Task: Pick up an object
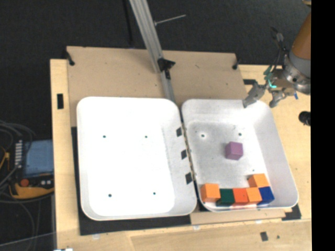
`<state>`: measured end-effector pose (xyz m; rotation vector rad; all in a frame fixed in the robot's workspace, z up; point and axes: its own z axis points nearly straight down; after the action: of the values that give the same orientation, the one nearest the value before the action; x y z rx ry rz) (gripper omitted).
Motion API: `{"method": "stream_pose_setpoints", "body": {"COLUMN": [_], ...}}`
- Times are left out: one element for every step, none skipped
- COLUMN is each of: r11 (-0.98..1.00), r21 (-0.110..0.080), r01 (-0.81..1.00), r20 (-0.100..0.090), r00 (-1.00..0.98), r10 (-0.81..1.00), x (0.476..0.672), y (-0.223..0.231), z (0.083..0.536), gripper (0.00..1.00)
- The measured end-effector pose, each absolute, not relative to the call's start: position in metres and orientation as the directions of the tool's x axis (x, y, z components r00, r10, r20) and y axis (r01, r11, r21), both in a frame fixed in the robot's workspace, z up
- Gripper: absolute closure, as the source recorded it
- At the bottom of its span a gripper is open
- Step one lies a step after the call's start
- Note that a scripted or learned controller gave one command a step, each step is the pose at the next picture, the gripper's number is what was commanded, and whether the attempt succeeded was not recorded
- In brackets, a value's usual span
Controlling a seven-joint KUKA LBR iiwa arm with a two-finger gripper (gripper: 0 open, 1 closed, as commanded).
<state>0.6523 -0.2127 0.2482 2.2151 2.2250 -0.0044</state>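
The pincer [263, 97] hangs over the far right rim of the right bin [280, 150], its two fingers spread apart with nothing between them. The purple cube [234, 150] lies well below and a little left of the pincer, alone on the bin floor. Farther from the pincer, along the near wall, sits a row of orange, green and blue blocks [238, 193].

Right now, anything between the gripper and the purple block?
Nothing in the way. In the camera view the gripper sits over the right bin's far rim, and the stretch down to the purple block is bare white bin floor.
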Motion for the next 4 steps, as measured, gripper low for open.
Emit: {"method": "stream_pose_setpoints", "body": {"r11": [0.001,0.005,0.003,0.003], "r21": [-0.003,-0.004,0.0,0.007], "r01": [1.0,1.0,1.0,1.0], "r20": [-0.002,-0.001,-0.003,-0.005], "r00": [-0.001,-0.005,-0.003,-0.003], "r10": [1.0,1.0,1.0,1.0], "x": [0.643,0.645,0.645,0.646], "y": [-0.209,-0.201,-0.202,-0.203], "z": [0.199,0.144,0.096,0.11], "gripper": [0.0,0.0,0.0,1.0]}}
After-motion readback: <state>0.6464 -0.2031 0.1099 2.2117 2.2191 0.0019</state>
